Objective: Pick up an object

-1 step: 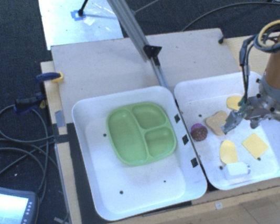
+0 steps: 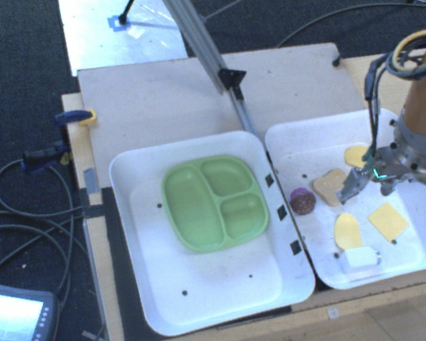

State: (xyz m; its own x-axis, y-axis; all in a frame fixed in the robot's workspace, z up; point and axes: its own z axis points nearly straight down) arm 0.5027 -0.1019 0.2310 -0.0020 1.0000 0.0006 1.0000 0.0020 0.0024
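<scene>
My gripper (image 2: 369, 185) hangs over the right bin (image 2: 304, 136), just right of a tan toast-shaped piece (image 2: 329, 184). Its two grey fingers (image 2: 351, 185) stand apart, open, with nothing between them. A yellow round piece (image 2: 355, 155) lies just behind the gripper. In front of it lie a yellow square slice (image 2: 388, 220) and a yellow rounded piece (image 2: 347, 231). A purple ball (image 2: 303, 201) sits near the bin's left wall, and a white block (image 2: 361, 256) rests near the front wall.
The left bin (image 2: 161, 296) holds a green divided plate (image 2: 214, 202). A grey pole (image 2: 199, 38) slants in from the back to the divider between the bins. Cables and a teach pendant (image 2: 8, 321) lie on the floor at left.
</scene>
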